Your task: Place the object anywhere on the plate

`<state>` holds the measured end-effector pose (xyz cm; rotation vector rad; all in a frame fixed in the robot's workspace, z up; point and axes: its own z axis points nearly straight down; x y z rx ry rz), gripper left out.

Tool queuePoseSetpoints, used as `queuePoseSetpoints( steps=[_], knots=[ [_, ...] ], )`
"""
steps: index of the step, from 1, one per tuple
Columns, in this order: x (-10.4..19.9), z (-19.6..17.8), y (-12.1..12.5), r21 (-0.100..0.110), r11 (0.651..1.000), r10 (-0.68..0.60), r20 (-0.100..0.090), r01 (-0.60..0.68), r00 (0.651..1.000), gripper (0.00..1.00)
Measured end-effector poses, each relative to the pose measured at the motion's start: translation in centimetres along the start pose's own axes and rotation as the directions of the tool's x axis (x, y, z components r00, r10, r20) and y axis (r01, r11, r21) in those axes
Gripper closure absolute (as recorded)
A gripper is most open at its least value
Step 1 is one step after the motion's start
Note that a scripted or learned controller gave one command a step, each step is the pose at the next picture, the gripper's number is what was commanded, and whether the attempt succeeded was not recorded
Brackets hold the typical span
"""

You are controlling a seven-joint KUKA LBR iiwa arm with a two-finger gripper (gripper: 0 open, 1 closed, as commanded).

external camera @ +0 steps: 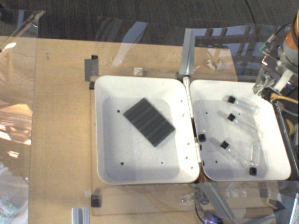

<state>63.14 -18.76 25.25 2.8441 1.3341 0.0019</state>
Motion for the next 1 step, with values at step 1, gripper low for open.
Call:
queuePoseSetpoints(
  steps=[1],
  knots=[
    [2.25,-2.66,2.10,-0.003,0.990,-0.138,-0.001,0.138,0.990,1.00]
  ],
)
